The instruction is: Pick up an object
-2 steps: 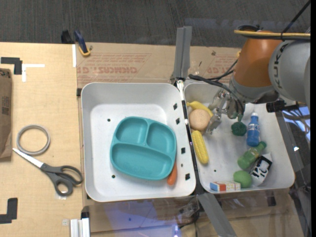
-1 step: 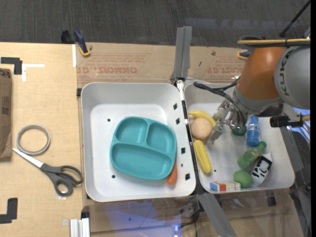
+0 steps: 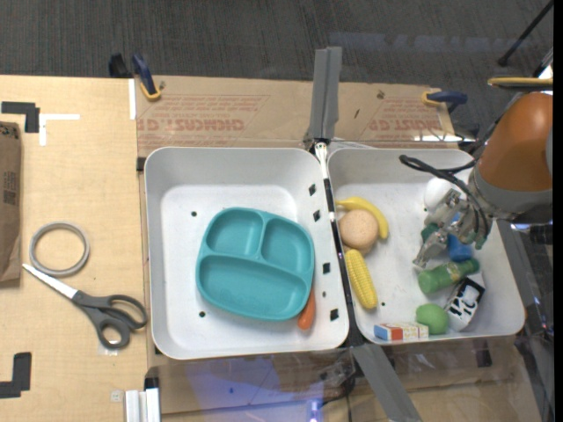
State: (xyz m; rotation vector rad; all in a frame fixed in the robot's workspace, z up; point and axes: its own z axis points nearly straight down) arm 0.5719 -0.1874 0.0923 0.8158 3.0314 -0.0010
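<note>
Gripper low among right bin toys.

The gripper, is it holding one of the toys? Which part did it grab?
It cannot be told. The gripper is down in the right bin among the green and blue toys, but the view does not show anything between its fingers.

Grey arm, orange band (rounded, glossy), black cable, metallic gripper

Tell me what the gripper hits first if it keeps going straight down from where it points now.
Most likely the green toy lying right below the gripper in the right bin, next to a blue item. Depth is hard to judge from this slanted view, so it may already be touching.
</note>
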